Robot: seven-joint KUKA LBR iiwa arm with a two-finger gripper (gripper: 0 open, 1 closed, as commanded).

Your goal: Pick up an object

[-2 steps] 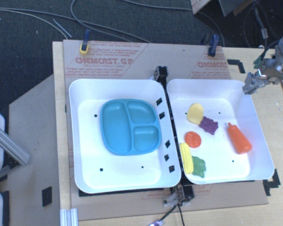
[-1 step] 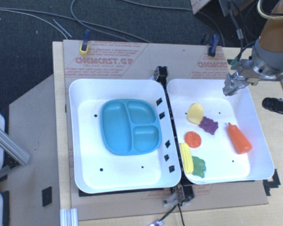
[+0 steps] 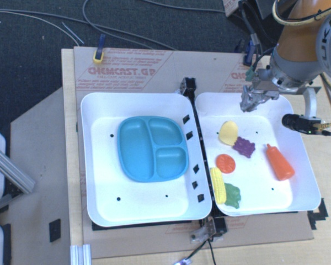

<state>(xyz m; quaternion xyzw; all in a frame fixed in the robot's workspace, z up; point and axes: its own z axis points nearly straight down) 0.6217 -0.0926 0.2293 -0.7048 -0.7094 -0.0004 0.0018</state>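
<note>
Hanging over the right bin's [image 3: 298,203] far edge, the gripper [image 3: 252,105] looks blurred; its state I cannot tell.

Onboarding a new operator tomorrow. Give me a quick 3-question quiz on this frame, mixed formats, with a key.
1. True or false: the blue divided plate lies in the same white bin as the toy food.
2. Multiple choice: which item sits nearest the hand?
A. orange bottle
B. yellow lemon
C. corn cob
3. Fill in: the purple grapes lie directly beside the yellow ____.

Key:
1. False. The plate is alone in the left bin; the food is in the right bin.
2. B. The hand hovers over the right bin's far edge, and the lemon is closest.
3. lemon
</note>
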